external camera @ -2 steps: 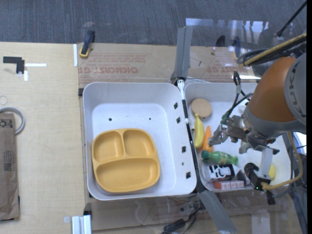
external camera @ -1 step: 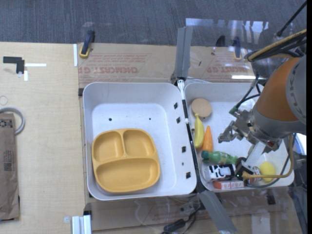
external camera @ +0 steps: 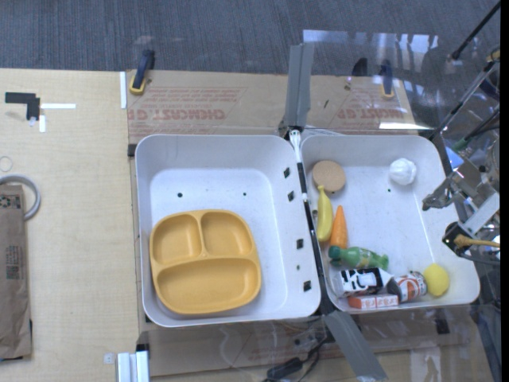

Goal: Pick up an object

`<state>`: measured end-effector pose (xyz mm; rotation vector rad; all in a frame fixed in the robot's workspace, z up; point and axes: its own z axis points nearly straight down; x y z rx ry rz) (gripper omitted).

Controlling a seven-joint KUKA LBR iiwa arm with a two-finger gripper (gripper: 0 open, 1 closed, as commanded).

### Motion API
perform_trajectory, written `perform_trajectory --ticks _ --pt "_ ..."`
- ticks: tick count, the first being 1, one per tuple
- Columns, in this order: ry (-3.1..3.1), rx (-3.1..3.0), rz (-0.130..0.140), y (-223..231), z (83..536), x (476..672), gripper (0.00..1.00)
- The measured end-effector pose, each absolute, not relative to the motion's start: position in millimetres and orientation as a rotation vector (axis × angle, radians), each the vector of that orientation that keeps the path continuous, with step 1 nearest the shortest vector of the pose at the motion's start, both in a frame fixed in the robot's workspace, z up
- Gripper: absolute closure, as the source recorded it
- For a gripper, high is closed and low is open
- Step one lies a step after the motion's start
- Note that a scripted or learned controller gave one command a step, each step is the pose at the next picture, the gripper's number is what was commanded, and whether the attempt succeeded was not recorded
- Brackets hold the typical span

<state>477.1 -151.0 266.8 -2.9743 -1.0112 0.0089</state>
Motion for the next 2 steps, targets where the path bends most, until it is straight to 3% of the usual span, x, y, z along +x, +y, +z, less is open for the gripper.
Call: perform_trajectory --ticks 1,2 --pt "-1.2 -2.903 0.008 -202.4 271.0 477.1 0.0" --pt "-1.206 -2.899 0.017 -202.0 278.4 477.5 1.0"
